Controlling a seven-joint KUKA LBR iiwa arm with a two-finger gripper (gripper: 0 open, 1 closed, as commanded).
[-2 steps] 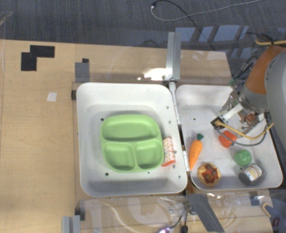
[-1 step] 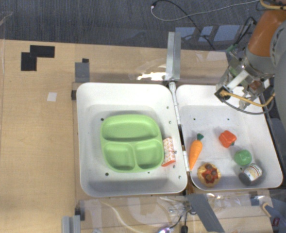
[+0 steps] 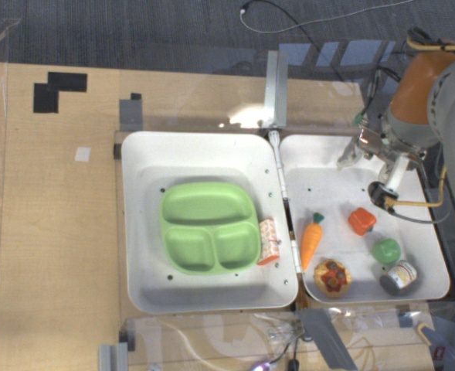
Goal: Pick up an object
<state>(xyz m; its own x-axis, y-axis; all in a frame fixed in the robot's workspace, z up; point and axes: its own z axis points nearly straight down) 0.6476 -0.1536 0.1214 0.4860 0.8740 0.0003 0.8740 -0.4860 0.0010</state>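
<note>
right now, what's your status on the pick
Gripper over far end of right bin, touching no object. Red pepper nearest, lying free. Nothing in the way.

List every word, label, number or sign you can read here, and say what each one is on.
No text can be read in this view.
Packet beside the green plate: red and white print, too blurred to read.
Can in the right bin: any label is too small to read.
Black marks on the bench: plain blocks, no letters.

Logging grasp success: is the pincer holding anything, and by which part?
Nothing held. The pincer sits above the right bin's far end, away from the carrot.
</note>
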